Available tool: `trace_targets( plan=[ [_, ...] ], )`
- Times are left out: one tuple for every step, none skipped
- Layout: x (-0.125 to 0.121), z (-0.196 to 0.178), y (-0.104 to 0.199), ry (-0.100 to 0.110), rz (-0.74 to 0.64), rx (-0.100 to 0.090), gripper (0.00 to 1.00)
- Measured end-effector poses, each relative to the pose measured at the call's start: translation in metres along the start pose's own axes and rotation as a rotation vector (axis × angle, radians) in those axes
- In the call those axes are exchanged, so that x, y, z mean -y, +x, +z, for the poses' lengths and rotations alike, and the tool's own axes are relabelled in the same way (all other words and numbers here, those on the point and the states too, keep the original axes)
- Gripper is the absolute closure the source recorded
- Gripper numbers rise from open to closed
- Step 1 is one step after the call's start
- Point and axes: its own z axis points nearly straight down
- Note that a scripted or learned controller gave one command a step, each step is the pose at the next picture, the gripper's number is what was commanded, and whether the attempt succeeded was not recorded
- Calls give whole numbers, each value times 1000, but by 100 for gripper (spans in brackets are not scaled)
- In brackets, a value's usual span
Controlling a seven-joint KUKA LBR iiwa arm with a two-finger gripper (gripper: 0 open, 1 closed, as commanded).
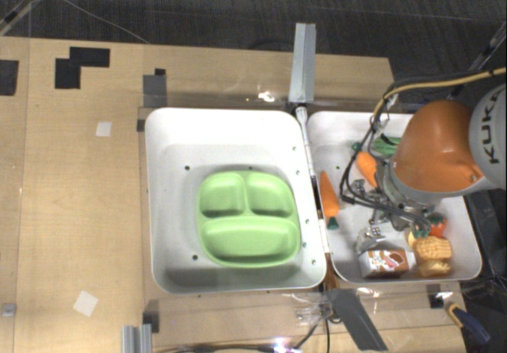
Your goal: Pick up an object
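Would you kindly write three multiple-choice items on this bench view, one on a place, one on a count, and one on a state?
1. Where does the green plate lie?
A. In the left bin
B. In the right bin
C. On the wooden bench outside both bins

2. How many compartments does the green plate have?
A. Two
B. Three
C. Five

3. How does the orange carrot rest?
A. Standing upright in the middle of the left bin
B. Lying on the green plate
C. Lying along the right bin's left wall

Answers:
1. A, since the plate sits in the middle of the left bin.
2. B, since two small compartments show at the top and one wide one below.
3. C, since it lies lengthwise just inside the right bin, beside the divider between the bins.
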Motion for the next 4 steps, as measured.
trace_targets(
  plan=[
    [52,4,-100,-1,-146,-3,0],
    [51,-11,-104,1,-144,11,100],
    [51,-10,-104,0,-143,10,0],
    [34,5,-125,-3,-155,-5,0]
  ],
)
